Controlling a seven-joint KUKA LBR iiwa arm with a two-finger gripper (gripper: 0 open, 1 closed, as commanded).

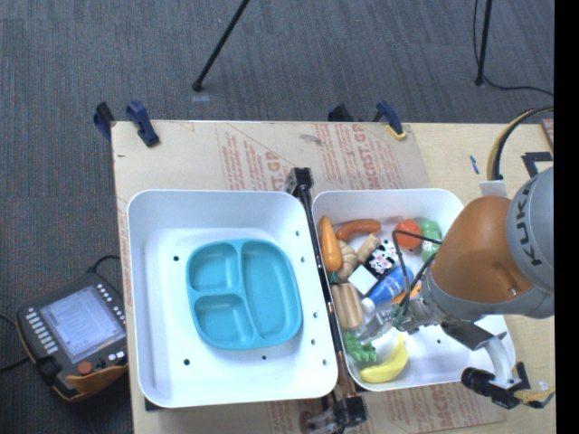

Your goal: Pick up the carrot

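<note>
The carrot is an orange tapered piece lying against the left wall of the right bin, pointing towards the far side. My gripper hangs low in the near half of that bin, down and to the right of the carrot and apart from it. It sits among a blue bottle, a brown bread roll and a yellow banana. The arm's orange band hides part of the bin's right side.
The right bin also holds a red sausage, a black-and-white cube, a red and green item and a green piece. In the left bin lies a blue divided plate. A teach pendant rests on the floor at left.
</note>
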